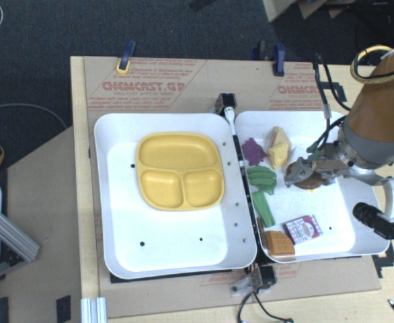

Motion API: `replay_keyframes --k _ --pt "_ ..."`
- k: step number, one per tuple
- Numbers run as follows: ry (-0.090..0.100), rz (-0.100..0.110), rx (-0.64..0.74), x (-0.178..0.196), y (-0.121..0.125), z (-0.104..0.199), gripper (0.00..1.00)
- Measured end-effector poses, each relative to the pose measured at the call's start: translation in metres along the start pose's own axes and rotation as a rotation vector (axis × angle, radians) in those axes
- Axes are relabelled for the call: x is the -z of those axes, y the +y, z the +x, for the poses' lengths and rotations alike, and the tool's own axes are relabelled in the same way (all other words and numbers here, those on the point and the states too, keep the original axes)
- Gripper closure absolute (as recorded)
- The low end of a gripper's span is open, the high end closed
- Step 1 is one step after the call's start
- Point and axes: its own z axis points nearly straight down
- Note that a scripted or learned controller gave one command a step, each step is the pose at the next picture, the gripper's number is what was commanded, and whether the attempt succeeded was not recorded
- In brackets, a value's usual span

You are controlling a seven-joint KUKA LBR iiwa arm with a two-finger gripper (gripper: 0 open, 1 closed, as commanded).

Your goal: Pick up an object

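Camera view: tool (296, 174) low in right bin (331, 247) near green toy (261, 179).

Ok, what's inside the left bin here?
The left bin holds a yellow divided tray, whose three sections look bare. Bin floor beneath the tray is covered, so anything there can't be seen.

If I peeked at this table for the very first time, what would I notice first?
Probably the big yellow divided plate, alone in the left bin. Next, the grey and orange arm reaching in from the right, its gripper low over the right bin, where a purple toy, a green toy and a small red packet lie.
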Motion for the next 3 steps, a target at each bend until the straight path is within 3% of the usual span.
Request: replay_keyframes --k 2,3 --pt "-0.001 -0.005 0.001 0.017 0.041 0.090 1.00" --pt "-0.001 -0.003 -0.001 0.000 0.072 0.133 1.00"
